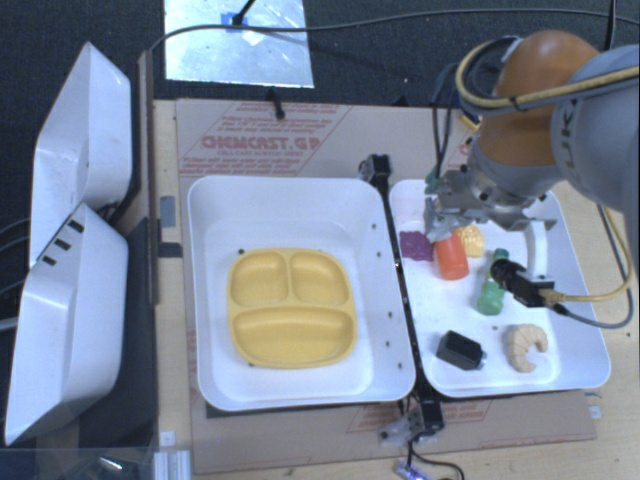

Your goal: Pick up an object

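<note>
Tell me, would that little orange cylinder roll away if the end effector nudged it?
Probably, once tipped. The orange cylinder looks round-sided and smooth, so on its side it could roll across the right bin. The purple piece beside it might stop it. It looks like small, light plastic, so likely easy to knock.

grey arm (600,118), orange band (545,68), yellow cable (590,293).

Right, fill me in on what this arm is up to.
The arm's gripper is down in the right bin, over an orange cylinder beside a purple block. A green bottle, black block and croissant lie nearby. The left bin holds a yellow divided tray. Nothing looks lifted yet.
</note>
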Controlling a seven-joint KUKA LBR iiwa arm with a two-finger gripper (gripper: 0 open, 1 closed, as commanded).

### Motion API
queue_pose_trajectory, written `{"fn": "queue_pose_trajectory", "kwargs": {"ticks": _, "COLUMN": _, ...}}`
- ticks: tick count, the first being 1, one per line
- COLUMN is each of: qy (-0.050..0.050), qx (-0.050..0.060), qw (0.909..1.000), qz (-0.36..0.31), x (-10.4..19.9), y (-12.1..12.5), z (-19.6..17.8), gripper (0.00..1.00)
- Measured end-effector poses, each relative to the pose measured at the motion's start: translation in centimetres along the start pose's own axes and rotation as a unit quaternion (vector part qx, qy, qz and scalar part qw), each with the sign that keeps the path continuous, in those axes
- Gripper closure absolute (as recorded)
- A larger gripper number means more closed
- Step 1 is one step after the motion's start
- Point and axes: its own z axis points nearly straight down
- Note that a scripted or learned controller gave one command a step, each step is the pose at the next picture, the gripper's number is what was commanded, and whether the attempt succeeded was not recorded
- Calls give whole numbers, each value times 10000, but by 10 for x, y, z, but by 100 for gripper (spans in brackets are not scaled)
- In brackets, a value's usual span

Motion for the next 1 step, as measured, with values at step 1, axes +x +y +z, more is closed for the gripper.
{"fn": "queue_pose_trajectory", "kwargs": {"ticks": 1, "qy": 1, "qx": -5, "qw": 10000, "qz": 3, "x": 43, "y": 8, "z": -2, "gripper": 100}}
